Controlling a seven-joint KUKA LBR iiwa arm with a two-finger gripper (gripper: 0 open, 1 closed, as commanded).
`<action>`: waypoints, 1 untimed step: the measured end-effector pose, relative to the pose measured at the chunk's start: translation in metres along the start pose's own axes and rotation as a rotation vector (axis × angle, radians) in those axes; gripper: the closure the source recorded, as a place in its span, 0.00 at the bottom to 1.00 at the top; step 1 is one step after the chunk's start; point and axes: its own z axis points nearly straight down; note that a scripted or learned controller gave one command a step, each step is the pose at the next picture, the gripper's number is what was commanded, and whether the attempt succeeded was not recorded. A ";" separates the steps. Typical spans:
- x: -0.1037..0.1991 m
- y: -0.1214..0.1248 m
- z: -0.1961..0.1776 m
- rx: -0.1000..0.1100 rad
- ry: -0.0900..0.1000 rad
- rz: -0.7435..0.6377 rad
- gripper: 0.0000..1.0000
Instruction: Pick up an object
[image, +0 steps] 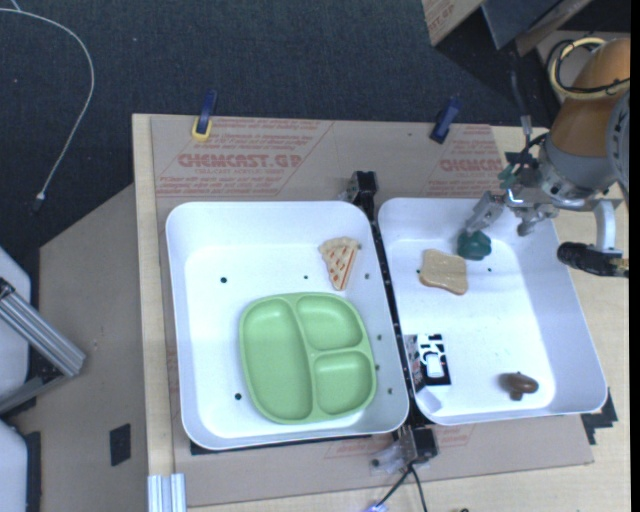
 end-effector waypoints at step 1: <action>0.001 -0.001 0.054 0.002 0.000 -0.001 0.00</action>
